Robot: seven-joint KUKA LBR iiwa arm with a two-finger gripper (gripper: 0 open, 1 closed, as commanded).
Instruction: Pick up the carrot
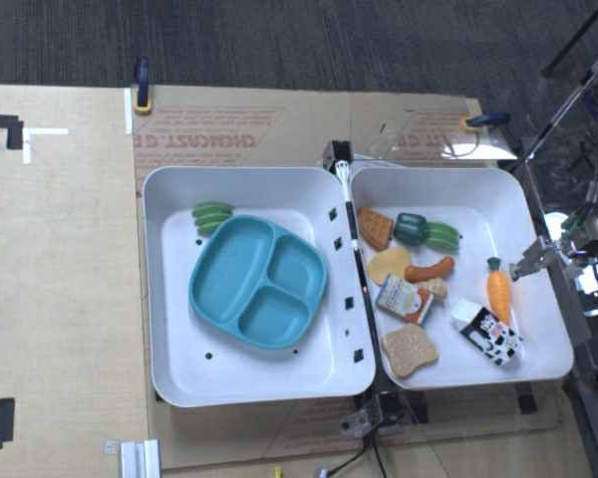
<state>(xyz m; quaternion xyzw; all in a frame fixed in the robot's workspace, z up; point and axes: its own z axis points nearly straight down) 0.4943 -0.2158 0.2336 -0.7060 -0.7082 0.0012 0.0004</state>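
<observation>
The carrot (498,296) lies in the right bin (518,202), near its right wall, green top pointing away from the camera, with a black-and-white carton (489,335) just beside its lower end and a sausage (431,267) to its left. The claw (538,260) sits at the bin's right rim, just above and right of the carrot and apart from it; whether it is spread or pressed together cannot be determined. The left bin (169,297) holds a blue divided plate (258,281) and a green vegetable (213,216) at the plate's upper left.
</observation>
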